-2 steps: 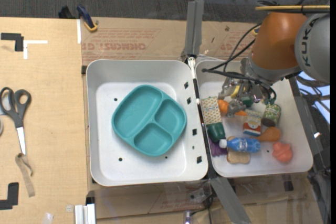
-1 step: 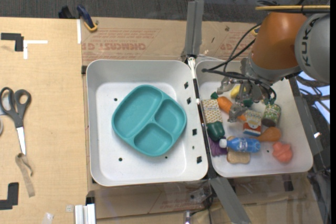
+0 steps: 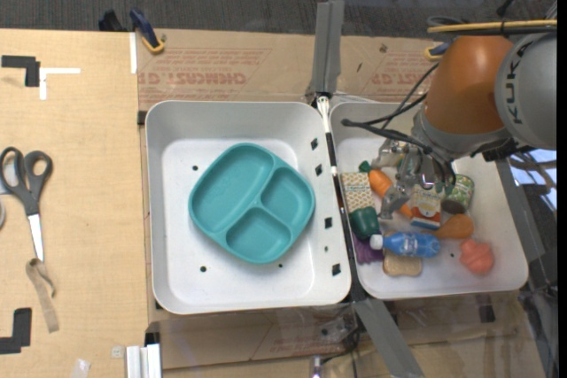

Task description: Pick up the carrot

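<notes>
While the arm leans in from 3 o'clock, here's how it stands:

Arm: grey KUKA arm with its orange band (image 3: 469,84) hanging over the right bin's 12 o'clock half.

Tool: metal two-finger tool (image 3: 415,183) down among the clutter, near the middle of the right bin; can't tell how far apart it stands, and can't tell whether it has hold of anything.

Carrot: small orange carrot (image 3: 380,182) lying just at 9 o'clock of the tool, close beside it; touching or not, can't tell.

Right bin: shallow white plastic bin (image 3: 505,283) crowded with small things. Blue plastic bottle (image 3: 412,244) at 6 o'clock of the tool, dark green cup-shaped piece (image 3: 364,219) at 8 o'clock, pink lumpy toy (image 3: 477,258) at 4 o'clock.

Left bin: shallow white bin (image 3: 168,279) holding a teal three-compartment plastic plate (image 3: 252,202), well apart from the tool.

Surface: tan wooden surface (image 3: 80,190) at 9 o'clock, grey-handled scissors (image 3: 27,186) lying on it.
</notes>
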Controlling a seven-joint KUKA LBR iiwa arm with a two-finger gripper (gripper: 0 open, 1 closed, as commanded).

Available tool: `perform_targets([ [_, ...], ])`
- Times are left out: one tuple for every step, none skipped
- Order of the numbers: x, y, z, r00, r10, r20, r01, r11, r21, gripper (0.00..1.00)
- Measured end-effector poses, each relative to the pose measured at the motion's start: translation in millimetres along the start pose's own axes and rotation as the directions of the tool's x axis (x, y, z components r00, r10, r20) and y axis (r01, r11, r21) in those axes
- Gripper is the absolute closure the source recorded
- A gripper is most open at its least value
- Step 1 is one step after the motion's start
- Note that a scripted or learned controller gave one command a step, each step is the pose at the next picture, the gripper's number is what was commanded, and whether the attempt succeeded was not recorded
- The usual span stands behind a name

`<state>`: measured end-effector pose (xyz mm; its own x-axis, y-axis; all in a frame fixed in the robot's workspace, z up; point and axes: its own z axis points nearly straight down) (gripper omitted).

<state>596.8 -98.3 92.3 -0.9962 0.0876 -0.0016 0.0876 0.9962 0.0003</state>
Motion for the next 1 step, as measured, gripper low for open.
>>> perform_targets([
  [-1.4, 0.8, -9.9, 1.000, -0.003, 0.005, 0.003, 1.000, 0.001, 1.00],
])
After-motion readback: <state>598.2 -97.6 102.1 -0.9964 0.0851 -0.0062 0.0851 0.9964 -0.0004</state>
